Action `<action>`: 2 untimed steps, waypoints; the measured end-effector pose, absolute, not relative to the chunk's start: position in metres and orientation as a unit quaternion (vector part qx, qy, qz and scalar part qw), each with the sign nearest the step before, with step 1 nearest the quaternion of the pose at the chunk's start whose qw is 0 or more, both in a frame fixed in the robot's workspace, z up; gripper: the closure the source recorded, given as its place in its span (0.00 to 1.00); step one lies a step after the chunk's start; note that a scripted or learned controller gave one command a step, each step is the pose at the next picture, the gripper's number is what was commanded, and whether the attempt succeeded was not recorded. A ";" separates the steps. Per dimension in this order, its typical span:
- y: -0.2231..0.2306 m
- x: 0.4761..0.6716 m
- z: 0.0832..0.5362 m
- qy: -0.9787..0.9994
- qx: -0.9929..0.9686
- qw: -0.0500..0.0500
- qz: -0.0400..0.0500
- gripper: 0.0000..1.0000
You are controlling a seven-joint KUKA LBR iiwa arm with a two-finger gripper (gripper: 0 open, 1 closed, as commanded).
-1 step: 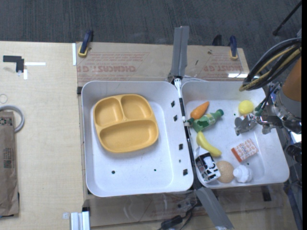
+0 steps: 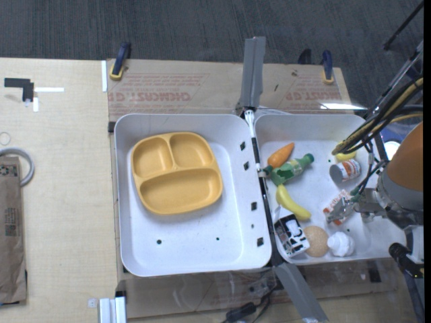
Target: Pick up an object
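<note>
The right bin (image 2: pixel 316 134) holds several small items. An orange carrot (image 2: pixel 281 154) lies beside a green bottle (image 2: pixel 291 169), with a yellow banana (image 2: pixel 292 203) below them. Along the front wall sit a black-and-white box (image 2: pixel 291 234), a tan ball (image 2: pixel 315 240) and a white lump (image 2: pixel 341 243). A small can (image 2: pixel 345 171) lies toward the right side. My gripper (image 2: pixel 342 207) reaches in from the right, low over the bin floor, at a small red-and-white packet (image 2: pixel 335 205). I cannot make out whether the packet is held.
The left bin (image 2: pixel 135 247) holds a yellow divided plate (image 2: pixel 176 172). A grey divider bar (image 2: pixel 253 73) runs between the bins at the back. Cables (image 2: pixel 377 116) hang over the right bin's far right corner. The arm's orange band (image 2: pixel 411 163) is at the right edge.
</note>
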State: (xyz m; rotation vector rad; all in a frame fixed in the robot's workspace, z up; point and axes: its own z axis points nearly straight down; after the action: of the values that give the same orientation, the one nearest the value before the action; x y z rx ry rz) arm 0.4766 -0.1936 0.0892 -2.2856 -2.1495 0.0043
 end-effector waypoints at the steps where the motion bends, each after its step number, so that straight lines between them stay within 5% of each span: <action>1: -0.194 0.476 0.096 -0.684 -0.730 0.004 0.003 1.00; 2: -0.194 0.531 0.089 -0.484 -0.875 0.001 0.003 1.00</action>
State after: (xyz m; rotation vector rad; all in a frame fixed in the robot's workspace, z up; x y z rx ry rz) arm 0.5313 -0.1938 0.0890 -2.7469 -1.5187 0.0088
